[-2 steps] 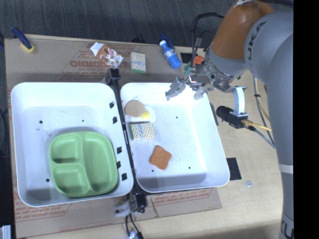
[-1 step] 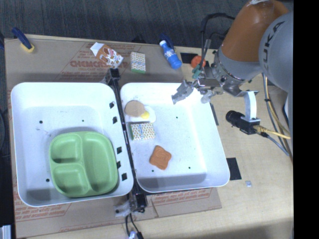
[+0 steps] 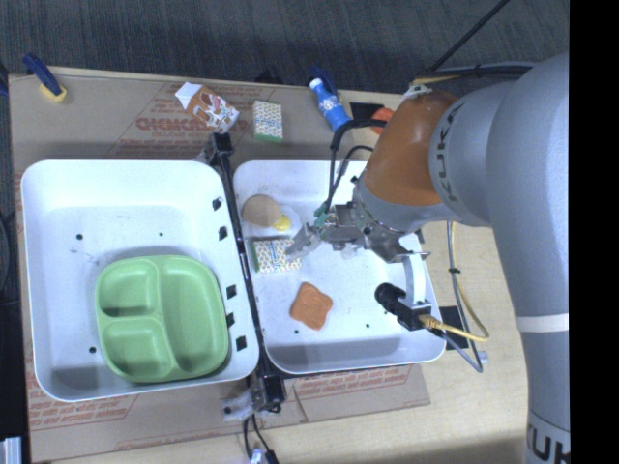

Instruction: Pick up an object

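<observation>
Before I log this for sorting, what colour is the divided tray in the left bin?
Light green; the divided tray shows clearly in the camera view.

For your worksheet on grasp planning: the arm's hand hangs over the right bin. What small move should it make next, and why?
Probably a short descent onto the patterned packet. The hand sits right beside it in the right bin, nothing shows between its fingers, and the orange piece lies farther off.
</observation>
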Tool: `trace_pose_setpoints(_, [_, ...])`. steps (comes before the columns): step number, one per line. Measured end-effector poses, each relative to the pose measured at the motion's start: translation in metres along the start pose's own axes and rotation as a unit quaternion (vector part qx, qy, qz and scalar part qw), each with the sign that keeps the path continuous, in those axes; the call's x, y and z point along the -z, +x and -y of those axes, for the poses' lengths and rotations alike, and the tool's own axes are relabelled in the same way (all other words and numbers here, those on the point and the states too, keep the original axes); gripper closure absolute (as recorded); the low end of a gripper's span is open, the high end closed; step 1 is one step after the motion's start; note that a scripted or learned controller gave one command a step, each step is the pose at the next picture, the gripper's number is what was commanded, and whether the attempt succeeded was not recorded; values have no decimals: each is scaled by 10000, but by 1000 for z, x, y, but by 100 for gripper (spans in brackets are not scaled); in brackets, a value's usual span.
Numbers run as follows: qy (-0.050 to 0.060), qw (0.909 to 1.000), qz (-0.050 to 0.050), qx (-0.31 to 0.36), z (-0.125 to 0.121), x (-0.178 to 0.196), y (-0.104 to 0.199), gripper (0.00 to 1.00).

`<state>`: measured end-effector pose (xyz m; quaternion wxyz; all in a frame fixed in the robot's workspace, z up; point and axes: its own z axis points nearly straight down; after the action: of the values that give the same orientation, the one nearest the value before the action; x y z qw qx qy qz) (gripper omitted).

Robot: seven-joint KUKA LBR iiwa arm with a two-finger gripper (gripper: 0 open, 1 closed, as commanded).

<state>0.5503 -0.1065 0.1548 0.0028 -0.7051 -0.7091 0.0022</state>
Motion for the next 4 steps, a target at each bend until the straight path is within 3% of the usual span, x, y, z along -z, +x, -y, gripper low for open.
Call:
trace_pose_setpoints(1, [-41, 10000, 6, 0, -98, 40, -9, 0])
trace_pose_setpoints(2, [-46, 10000, 11, 8, -106, 135, -21, 0])
trace_pose_setpoints(3, [5, 10000, -1, -2, -91, -17, -1, 0])
trace_pose_setpoints(4, [-8, 10000, 3, 16, -92, -5, -1, 100])
